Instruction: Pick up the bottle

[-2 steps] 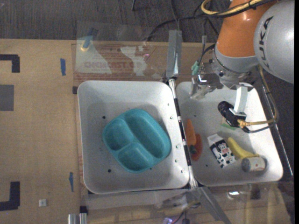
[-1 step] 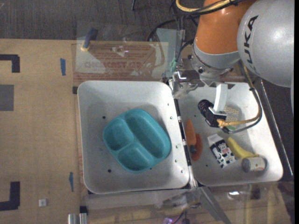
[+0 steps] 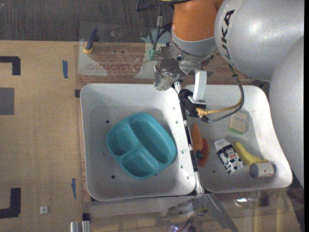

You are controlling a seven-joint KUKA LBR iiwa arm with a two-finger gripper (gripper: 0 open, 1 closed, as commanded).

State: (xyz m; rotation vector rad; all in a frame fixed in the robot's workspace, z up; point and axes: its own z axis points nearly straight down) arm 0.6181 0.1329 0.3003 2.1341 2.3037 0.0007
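Note:
A small grey-and-tan bottle lies on its side in the near right corner of the right bin, touching the tip of a yellow banana. My gripper hangs over the far rim where the two bins meet, well away from the bottle and up-left of it. Nothing shows in its grasp.
In the right bin lie an orange carrot along the divider, a cow-patterned milk carton and a green-checked pad. A teal divided plate sits in the left bin. My arm covers the right bin's far side.

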